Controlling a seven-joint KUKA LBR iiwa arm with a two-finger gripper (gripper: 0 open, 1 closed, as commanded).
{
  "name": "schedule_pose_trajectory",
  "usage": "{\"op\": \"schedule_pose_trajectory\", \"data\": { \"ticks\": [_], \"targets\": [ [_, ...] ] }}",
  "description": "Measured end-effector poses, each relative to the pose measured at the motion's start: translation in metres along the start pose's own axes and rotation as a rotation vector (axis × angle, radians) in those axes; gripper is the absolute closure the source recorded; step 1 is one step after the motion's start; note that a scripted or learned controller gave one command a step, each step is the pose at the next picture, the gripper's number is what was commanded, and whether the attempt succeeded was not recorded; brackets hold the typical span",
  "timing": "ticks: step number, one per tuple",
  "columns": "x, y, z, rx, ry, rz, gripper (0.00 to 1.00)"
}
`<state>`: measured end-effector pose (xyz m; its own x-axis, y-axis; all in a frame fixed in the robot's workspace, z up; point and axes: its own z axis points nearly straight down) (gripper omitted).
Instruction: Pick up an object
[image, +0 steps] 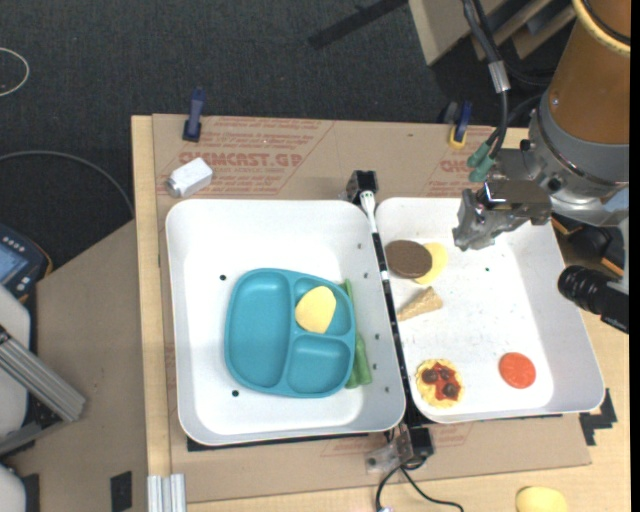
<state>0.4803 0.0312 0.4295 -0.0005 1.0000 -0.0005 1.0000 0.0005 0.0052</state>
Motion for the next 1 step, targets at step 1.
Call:
{"op": "schedule_pose_trajectory", "data": {
  "ticks": [1],
  "targets": [
    [0.0109, -0.0020, 0.0816, 0.013, 0.000, 0.001, 1.00]
  ]
}}
